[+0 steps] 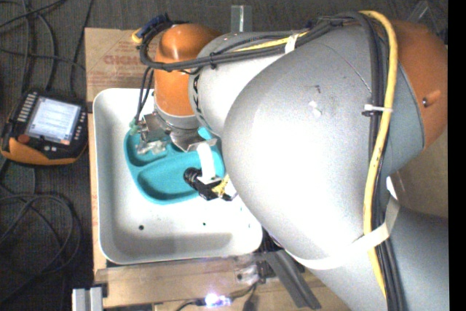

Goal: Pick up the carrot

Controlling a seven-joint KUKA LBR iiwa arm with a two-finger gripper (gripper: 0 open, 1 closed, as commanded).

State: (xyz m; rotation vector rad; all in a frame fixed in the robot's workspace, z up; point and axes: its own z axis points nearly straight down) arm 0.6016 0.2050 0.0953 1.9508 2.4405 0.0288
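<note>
Carrot position relative to the tool [154, 144] can't be made out, nor the tool's state, above the teal dish [162, 182].

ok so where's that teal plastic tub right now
The teal plastic tub lies in the left half of the shallow white bin, directly under the arm's orange wrist band, right of the orange-edged handheld screen.

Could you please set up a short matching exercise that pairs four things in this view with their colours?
Things:
1. bin
2. dish inside the bin
3. band above the arm's wrist
4. large arm casing

Colours:
a. orange
b. grey
c. white
d. turquoise

Pairs: 1-c, 2-d, 3-a, 4-b
</note>
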